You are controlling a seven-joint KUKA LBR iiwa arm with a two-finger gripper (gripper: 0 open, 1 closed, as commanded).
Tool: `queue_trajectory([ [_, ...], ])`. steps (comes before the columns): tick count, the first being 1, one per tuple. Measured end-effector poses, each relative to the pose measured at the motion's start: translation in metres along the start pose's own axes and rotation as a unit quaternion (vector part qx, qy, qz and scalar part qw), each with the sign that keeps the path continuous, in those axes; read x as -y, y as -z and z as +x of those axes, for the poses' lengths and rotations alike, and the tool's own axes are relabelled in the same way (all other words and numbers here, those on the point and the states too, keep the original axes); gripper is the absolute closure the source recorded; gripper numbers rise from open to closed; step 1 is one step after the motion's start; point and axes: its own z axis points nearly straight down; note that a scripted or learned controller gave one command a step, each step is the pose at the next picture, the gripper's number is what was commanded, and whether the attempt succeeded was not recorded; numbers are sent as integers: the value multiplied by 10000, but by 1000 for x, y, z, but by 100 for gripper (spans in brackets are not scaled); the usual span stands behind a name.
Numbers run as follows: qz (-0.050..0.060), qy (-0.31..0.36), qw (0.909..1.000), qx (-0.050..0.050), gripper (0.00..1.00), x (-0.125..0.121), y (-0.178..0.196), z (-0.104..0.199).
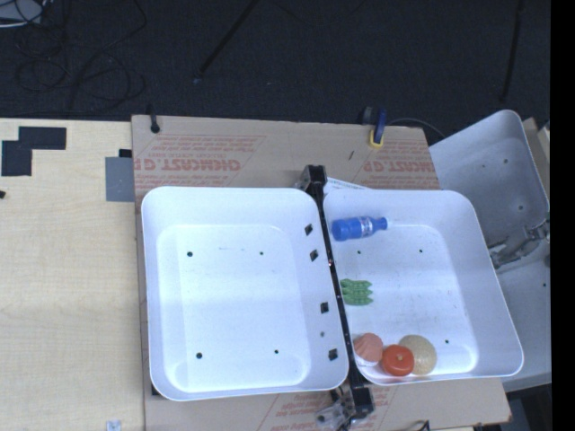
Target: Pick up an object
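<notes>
Blue bottle point(358, 228) lies on its side in the right bin point(490, 330), near that bin's far left corner, with its paler cap end pointing right and slightly away from the camera. Nearer the camera, along the same left wall, a small green object point(356, 292) with a ribbed or lobed outline rests on the bin floor, well apart from the bottle. In the near left corner of the right bin three round things sit bunched together: a pinkish disc point(367, 346) closest to the wall, a red-orange round piece point(397, 360) just beside it, and a pale tan round piece point(420, 353) touching or partly behind the red-orange one; whether these overlap or merely touch is hard to tell. The left bin point(157, 312) stands just beside the right one, and a dark strip point(325, 268) with small black clips runs along the seam between them. Both bins sit on a brown cardboard sheet point(225, 155) printed with reddish lettering that reads reversed. The sheet lies on a light wooden desk point(63, 285), which bears a few dark rectangular marks at its far left. A small blue and yellow clamp point(377, 129) stands at the cardboard's far edge. A grey metal plate point(490, 164) tilts up to the right of the right bin. Beyond the desk the dark floor point(296, 43) carries loose cables.
</notes>
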Motion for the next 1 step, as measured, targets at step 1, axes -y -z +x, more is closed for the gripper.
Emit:
queue_trajectory([
  [1,61,3,10000,-21,0,-46,-44,1],
])
